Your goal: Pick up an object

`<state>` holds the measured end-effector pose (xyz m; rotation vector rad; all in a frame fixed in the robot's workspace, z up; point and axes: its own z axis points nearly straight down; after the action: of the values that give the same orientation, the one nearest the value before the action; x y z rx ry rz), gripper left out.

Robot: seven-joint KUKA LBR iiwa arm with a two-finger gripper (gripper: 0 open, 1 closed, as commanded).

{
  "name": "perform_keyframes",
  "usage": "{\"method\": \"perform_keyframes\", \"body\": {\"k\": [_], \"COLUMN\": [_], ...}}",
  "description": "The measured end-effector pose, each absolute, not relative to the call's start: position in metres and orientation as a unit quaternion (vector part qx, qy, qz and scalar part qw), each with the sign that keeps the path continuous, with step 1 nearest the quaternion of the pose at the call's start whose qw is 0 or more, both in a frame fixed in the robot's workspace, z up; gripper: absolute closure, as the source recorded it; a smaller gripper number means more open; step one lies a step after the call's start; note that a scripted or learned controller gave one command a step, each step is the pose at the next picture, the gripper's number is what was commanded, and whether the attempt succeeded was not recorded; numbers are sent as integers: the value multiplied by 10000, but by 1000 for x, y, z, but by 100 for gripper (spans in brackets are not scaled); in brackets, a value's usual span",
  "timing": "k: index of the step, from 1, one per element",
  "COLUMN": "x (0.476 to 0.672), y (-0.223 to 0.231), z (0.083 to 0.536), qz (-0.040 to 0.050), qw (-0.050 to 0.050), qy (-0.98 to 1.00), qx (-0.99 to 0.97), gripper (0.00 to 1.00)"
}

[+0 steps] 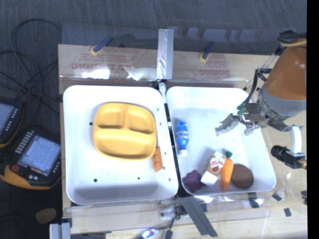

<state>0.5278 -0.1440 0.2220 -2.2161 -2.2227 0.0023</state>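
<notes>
Gripper [238, 124] is hanging open; carrot [227, 171] just below it looks light, stiff, slick: grab mid-body.

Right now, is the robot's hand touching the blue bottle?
Apart. The camera view shows bare white bin floor between the hand and the blue bottle, which lies by the right bin's left wall.

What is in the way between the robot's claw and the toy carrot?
Nothing visible. The gripper hangs over the right bin, and the carrot lies nearer the front, with bare white floor between them. A small carton and a brown lump crowd its sides.
</notes>
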Motion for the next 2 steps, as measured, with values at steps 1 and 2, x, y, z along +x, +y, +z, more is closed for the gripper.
{"method": "perform_keyframes", "body": {"k": [1,2], "x": [485,491], "y": [-168,-153], "z": [132,90], "qz": [2,-50], "qw": [14,-75], "qy": [-7362,-7913], "qx": [-6768,-6113], "gripper": [0,0]}}
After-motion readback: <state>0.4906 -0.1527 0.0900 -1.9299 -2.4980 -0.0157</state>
